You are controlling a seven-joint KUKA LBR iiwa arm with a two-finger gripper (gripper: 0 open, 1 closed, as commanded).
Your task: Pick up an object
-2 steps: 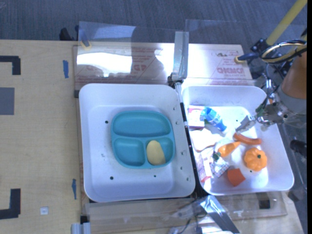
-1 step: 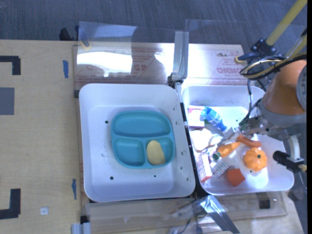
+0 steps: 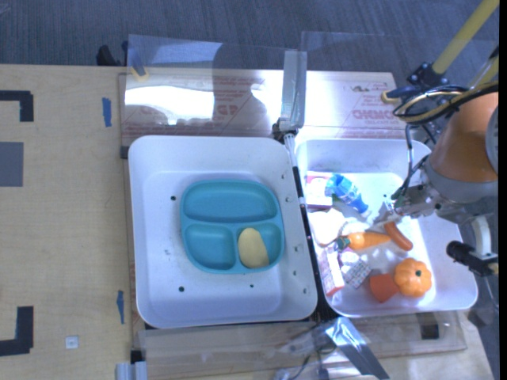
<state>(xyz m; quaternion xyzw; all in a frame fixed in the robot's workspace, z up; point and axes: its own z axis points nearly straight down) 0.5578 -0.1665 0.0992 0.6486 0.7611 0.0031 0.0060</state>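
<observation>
Wooden bench (image 3: 55,236) w/ black square marks at left edge & bits of blue tape. Left white bin (image 3: 150,212) holds a teal divided tray (image 3: 214,212). Clear plastic sheet (image 3: 206,93) lies behind the bins. Yellow pole (image 3: 471,26) slants at top right. Grey carpet (image 3: 238,6) beyond.

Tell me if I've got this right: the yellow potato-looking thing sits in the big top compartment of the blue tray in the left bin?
Not quite. The camera view shows the yellow object in the lower right compartment of the blue tray, not the big top one, which has nothing in it. The rest holds: the tray lies in the left bin.
</observation>
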